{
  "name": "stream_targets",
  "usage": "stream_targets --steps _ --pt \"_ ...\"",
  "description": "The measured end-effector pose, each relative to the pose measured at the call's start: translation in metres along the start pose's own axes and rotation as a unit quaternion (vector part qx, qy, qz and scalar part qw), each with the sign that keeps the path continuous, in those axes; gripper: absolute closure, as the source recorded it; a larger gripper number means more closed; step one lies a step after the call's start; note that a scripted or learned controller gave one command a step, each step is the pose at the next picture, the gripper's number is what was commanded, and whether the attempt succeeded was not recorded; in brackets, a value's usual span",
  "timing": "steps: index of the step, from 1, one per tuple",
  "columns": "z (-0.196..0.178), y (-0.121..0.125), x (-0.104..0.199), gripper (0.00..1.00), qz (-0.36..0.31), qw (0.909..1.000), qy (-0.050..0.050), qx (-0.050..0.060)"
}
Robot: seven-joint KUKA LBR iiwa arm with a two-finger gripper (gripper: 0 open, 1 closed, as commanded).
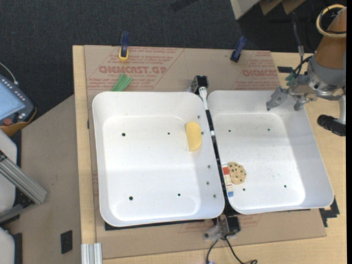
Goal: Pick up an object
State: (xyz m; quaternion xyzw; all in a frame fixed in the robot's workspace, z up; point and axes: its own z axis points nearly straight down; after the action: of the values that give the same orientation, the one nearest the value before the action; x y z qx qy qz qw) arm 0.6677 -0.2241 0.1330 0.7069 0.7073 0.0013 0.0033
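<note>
A grey robot arm with an orange band reaches in from the right; its gripper (287, 99) hangs over the far right corner of the right bin (308, 147), its two fingers spread apart and nothing between them. Two small things lie well away from it; a round cookie with dark chips (237, 172) rests in the right bin near its left wall, toward the near side; a yellow banana-shaped piece (193, 135) rests in the left bin (110, 147), just beside the divider. The likely trouble: both lie close to bin walls, so a finger could strike the rim or divider and shove the thing aside; the cookie looks flat, so the fingers might close above it and come up with nothing.
</note>
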Motion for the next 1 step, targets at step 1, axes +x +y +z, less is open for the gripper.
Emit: stream_targets --steps 1 --pt "0.0495 -0.04 0.0076 0.0 -0.001 1.0 0.005 0.005"
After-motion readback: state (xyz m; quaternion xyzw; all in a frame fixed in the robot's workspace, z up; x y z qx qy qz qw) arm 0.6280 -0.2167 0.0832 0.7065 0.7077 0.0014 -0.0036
